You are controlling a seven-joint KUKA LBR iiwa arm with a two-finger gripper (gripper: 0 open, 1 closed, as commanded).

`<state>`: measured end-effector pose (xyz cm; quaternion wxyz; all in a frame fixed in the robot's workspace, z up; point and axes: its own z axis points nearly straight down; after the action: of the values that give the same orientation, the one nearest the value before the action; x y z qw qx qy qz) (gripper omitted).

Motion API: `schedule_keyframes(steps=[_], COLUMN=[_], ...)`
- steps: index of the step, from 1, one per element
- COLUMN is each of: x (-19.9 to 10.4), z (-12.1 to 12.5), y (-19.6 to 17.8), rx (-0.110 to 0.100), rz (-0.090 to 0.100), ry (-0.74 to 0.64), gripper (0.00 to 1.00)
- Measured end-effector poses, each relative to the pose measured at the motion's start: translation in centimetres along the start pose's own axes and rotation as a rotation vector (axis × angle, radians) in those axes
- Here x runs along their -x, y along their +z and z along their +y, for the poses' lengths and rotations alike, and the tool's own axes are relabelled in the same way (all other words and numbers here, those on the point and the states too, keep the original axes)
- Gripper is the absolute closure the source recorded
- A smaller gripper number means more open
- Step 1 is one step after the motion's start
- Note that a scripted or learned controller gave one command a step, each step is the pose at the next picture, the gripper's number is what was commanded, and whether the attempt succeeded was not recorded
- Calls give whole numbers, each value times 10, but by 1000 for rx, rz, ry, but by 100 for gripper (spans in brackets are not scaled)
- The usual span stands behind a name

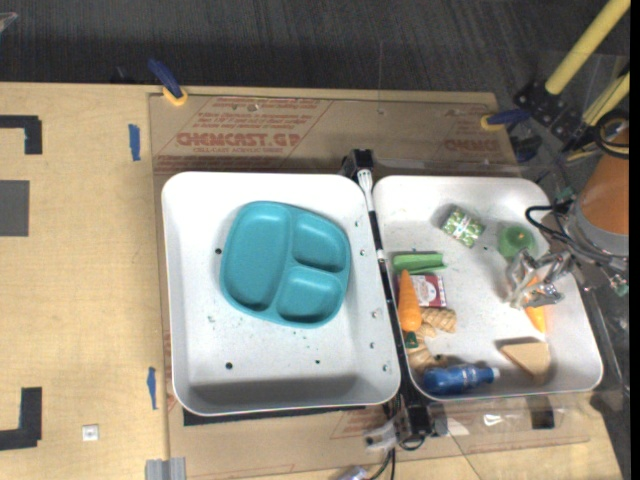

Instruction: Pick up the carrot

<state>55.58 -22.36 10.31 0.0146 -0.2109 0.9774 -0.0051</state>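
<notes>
While my gripper [530, 280] hovers low at right side of right bin [480, 190], cannot tell its opening or whether it grips anything; small orange piece [538, 317] just beside it, unidentified. Carrot [409, 303] lies well apart at bin's left edge, beside red packet [430, 290], under green piece [417, 261]. Judgement: pick not done; reach and grasp all left

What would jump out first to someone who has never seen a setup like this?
The big teal divided plastic plate draws the eye first, lying alone in the left shallow white bin. Next comes the clutter in the right shallow white bin: a small orange carrot near its left wall, a blue bottle at the front, and the arm's metal tool near the right side.
</notes>
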Motion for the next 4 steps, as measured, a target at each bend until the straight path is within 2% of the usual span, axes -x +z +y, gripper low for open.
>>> schedule_keyframes(steps=[1, 2, 3, 4], x=[36, 34, 73, -4], z=[46, 45, 47, 12], y=[-43, -41, 9, 13], rx=[13, 14, 14, 9], rz=[14, 18, 18, 18], ry=[16, 20, 21, -29], gripper=[100, 0, 0, 0])
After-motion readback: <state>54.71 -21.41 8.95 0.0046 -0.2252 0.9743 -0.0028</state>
